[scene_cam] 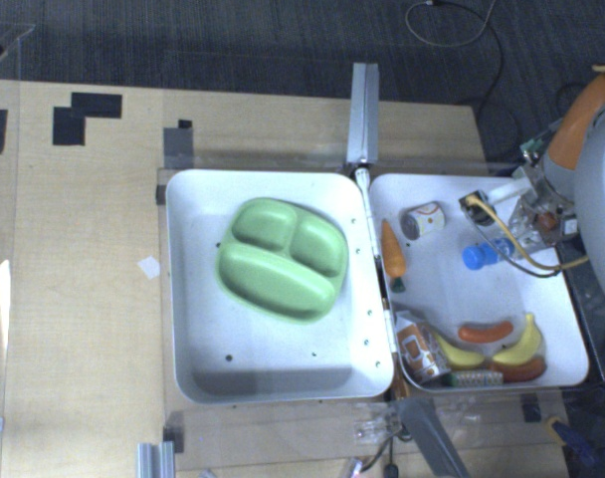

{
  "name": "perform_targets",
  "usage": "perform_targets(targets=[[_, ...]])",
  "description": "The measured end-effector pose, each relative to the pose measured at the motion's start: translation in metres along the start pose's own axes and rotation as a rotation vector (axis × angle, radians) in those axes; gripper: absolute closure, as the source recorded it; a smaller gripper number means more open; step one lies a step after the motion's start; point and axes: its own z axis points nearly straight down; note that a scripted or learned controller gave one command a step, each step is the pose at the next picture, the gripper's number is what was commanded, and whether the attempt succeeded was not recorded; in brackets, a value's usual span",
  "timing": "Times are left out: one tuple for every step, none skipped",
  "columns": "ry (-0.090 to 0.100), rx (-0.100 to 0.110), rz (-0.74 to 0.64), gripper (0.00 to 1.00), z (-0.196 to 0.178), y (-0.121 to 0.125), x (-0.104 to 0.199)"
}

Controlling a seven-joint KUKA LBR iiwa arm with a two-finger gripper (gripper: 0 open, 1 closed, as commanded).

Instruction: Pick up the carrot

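The hand (534,215) is hovering over the right bin's (573,307) right side, its opening too blurred to tell, with a blue thing (479,257) lying near it and the carrot (392,250) lying well apart along the left wall.

Grey arm (593,177) at right edge, orange band (587,111) above wrist, gripper (531,217) extended leftward

Pale wooden bench (74,317) bearing white left bin (198,352) and right bin (452,292) side by side
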Motion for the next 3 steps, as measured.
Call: perform_targets(targets=[[0.005,-0.003,0.023,1.0,-0.188,0.001,0.004],[0.004,-0.001,0.026,1.0,0.019,-0.006,0.011],[0.007,-0.001,0.02,1.0,0.008,-0.008,0.013]])
